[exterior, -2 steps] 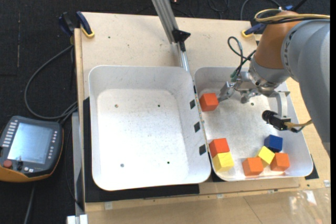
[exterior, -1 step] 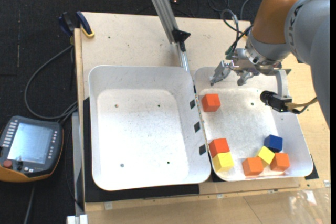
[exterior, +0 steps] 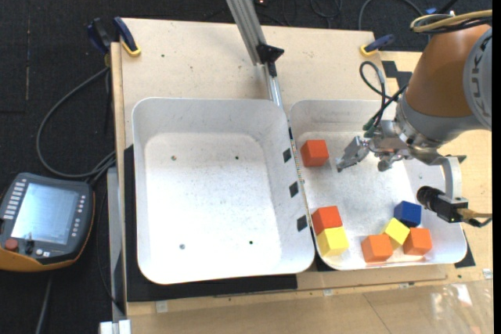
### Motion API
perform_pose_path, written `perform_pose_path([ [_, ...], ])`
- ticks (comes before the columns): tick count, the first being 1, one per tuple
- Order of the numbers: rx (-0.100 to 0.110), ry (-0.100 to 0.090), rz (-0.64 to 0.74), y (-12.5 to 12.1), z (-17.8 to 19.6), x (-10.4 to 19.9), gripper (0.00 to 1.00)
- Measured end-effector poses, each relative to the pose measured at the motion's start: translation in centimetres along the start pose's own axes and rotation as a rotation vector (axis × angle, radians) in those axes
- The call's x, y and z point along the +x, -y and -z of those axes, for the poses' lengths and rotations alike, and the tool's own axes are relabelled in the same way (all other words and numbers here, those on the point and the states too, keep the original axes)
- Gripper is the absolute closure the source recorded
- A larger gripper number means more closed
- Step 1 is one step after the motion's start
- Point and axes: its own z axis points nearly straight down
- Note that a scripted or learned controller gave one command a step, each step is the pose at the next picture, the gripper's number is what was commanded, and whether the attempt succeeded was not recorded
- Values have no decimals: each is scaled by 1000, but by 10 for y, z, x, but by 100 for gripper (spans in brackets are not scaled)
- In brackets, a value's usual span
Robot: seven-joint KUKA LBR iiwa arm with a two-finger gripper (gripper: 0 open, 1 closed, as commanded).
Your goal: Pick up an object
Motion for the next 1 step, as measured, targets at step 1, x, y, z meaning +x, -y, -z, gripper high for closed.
perform_pose_path([
  [1, 2, -1, 2, -27, -94, -37, 0],
])
